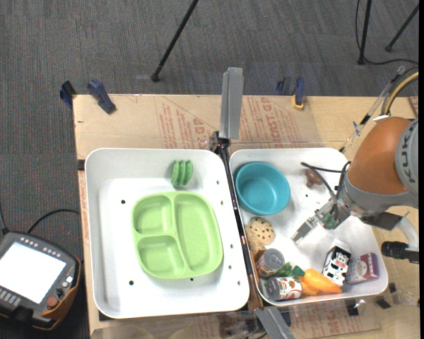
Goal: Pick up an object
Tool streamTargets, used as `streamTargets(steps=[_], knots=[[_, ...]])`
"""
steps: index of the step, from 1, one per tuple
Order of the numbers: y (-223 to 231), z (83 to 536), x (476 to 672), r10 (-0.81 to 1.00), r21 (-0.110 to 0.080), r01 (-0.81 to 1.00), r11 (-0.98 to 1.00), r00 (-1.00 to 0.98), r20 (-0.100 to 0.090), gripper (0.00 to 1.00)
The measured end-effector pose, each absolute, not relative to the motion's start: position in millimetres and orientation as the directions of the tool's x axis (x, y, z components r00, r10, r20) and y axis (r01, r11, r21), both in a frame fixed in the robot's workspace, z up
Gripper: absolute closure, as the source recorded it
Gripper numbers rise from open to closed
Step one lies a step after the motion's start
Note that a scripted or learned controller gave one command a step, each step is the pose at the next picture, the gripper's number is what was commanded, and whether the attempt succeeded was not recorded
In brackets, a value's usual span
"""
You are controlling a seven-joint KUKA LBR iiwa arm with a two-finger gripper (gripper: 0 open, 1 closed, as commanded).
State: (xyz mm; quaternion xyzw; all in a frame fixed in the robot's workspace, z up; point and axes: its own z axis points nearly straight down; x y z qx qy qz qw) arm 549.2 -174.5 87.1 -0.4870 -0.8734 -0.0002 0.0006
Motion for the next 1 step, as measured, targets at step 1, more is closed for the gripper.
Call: streamTargets(steps=[1], knots=[[-110.9,89.7,478.6,0.834,-0.004,0.834,0.551,-0.551,-0.017,0.00]])
